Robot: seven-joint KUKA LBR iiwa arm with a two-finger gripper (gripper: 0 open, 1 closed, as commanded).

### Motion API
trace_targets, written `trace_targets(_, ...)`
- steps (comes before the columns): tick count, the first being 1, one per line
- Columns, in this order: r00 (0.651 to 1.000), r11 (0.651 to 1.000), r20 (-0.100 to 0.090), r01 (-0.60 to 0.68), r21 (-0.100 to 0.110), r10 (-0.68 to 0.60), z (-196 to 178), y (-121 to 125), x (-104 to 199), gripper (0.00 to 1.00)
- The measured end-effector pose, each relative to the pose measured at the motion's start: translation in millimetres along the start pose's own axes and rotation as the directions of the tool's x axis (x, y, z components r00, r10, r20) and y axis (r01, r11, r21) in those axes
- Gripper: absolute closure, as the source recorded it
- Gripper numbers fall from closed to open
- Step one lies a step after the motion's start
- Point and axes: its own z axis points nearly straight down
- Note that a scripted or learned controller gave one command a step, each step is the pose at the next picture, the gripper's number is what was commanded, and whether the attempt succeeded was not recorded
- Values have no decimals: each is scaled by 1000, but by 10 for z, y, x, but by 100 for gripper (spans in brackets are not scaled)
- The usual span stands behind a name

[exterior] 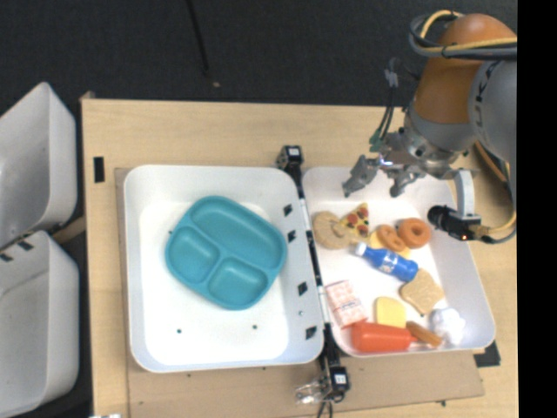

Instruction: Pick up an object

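Hovering over the far end of the right bin [484, 299], the gripper [384, 177] had its fingers spread and empty, probably poised to descend. Toy food lay crowded below: a blue bottle [389, 262], a donut [413, 232], a cookie [328, 228]. Smaller pieces blurred together, hard to name.

We see a tray [227, 251] in the left bin [144, 338]; food toys fill the right bin [477, 294], gripper [384, 178] at its 12 o'clock

Smooth teal plastic tray [226, 251], glossy white plastic bins [139, 320], matt pale wooden bench [104, 138]
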Motion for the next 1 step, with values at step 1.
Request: trace_targets(1, 1000, 1000, 0, -2, 5, 2, 623, -69, 6, 0)
